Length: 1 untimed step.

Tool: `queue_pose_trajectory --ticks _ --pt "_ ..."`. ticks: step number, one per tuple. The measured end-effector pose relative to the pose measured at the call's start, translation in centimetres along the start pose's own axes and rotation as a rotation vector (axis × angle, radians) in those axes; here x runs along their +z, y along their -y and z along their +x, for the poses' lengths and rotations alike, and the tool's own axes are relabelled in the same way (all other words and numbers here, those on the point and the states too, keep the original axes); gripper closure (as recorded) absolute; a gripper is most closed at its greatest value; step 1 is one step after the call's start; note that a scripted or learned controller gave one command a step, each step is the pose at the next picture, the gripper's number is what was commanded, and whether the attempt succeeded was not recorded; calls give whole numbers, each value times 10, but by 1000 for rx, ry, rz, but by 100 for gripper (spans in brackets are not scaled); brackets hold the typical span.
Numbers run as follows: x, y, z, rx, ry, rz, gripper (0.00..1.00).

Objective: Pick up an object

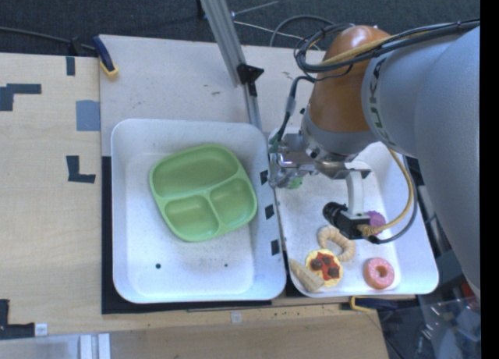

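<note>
**Toy food pieces lie at the near end of the right-hand bin, with the arm above the bin's far end**

The toy food pieces sit bunched at the near end of the bin, well clear of the gripper. The grey arm with its orange band (405, 76) leans in from the right and covers much of the right-hand shallow white bin (413, 264). Its gripper (290, 168) hangs at that bin's left wall, beside the divide. From here I cannot tell whether it is open or closed, and nothing shows in its hold.

The left-hand shallow white bin (125, 217) holds a light green divided plastic plate (204, 191), lying flat.

In the right-hand bin, a toy pizza slice with red toppings (321, 266) lies by the near rim. A tan curved pastry piece (339, 240) touches its upper edge. A pink ring doughnut (380, 272) sits just to the right. A small purple piece (376, 218) lies above that, partly hidden.
</note>
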<state>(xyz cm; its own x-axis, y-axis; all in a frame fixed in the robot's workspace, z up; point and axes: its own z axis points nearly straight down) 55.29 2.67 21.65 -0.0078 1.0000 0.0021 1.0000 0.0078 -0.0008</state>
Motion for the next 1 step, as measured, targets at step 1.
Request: queue_pose_trajectory --ticks 1 --pt "-15 3 57 0 0 1 100"
